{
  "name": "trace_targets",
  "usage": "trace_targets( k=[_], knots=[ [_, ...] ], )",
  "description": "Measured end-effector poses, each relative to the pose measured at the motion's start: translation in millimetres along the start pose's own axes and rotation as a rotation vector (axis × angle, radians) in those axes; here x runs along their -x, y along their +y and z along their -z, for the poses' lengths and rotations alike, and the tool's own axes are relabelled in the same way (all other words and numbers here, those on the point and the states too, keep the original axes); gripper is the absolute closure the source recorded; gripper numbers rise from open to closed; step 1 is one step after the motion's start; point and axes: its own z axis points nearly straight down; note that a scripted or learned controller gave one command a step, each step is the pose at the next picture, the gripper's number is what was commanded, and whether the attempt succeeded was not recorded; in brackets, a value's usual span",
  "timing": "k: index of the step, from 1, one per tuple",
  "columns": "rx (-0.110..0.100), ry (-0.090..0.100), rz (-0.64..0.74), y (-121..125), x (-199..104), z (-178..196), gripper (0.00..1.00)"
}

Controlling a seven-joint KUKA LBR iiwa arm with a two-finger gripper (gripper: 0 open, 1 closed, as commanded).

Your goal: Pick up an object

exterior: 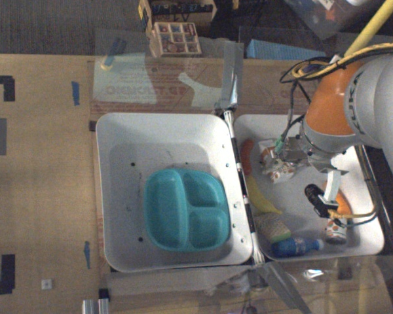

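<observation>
- The worktop (39, 175) is cut off at the left and near edges.
- One grey arm (380, 97) with an orange band is seen entering from the right. Its upper part is cut off, and the far right corner of one bin is hidden beneath it.
- Two white bins are counted, a left bin (118, 142) and a right bin (373, 244).
- One teal plate (183, 208) with three compartments lies in the left bin.
- One gripper (274, 165) is held over the far left part of the right bin. It is blurred, so it cannot be told whether it is apart, together or clamped on anything.
- Six loose things are counted in the right bin:
  - one yellow banana (262, 200) by the left wall
  - one orange-red long thing (247, 154) beyond it
  - one blue bottle (296, 246) at the near wall
  - one mottled lump (275, 227)
  - one orange thing (344, 205), partly hidden
  - one small can-like thing (336, 232), hard to make out
</observation>
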Motion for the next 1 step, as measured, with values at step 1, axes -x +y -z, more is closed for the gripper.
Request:
trace_targets(
  k=[1],
  knots=[
    [-0.006,0.003,0.137,48.1,-4.5,87.0,1.00]
  ],
)
